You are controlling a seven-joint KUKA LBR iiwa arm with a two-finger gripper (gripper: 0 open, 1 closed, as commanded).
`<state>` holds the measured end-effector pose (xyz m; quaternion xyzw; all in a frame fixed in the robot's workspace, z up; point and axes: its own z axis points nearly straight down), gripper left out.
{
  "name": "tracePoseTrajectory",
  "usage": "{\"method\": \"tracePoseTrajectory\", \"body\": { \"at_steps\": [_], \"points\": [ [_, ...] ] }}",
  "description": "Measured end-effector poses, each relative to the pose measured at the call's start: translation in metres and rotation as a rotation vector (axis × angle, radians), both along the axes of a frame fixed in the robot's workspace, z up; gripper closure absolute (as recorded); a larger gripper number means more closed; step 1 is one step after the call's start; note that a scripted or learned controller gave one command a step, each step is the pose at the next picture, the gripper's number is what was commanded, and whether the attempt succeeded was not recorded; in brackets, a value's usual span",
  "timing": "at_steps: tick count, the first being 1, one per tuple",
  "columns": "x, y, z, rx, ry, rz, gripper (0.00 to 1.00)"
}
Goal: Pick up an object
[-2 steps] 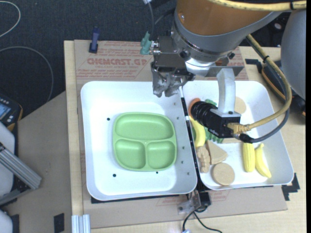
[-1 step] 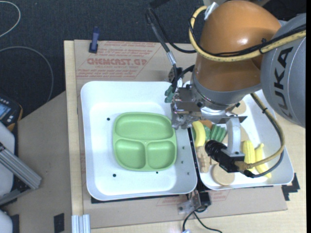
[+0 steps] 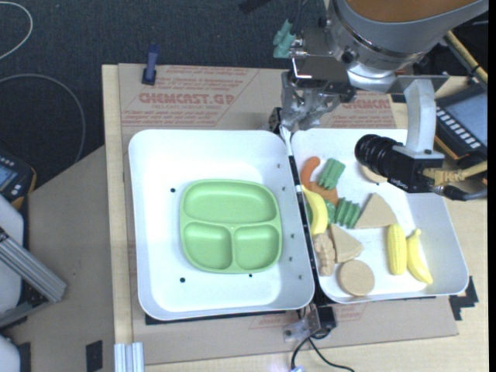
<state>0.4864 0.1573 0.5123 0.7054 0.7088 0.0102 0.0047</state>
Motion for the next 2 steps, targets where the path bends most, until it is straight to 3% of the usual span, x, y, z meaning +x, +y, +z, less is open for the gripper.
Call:
{"method": "tracePoseTrajectory", "body": {
  "at_steps": [1, 2],
  "points": [
    [0.0, -0.001, 0.0, -0.007, 0.018, -0.002, 1.0],
    [0.0, 0.0, 0.011, -0.007, 0.015, -0.001, 1.0]
  ]
}}
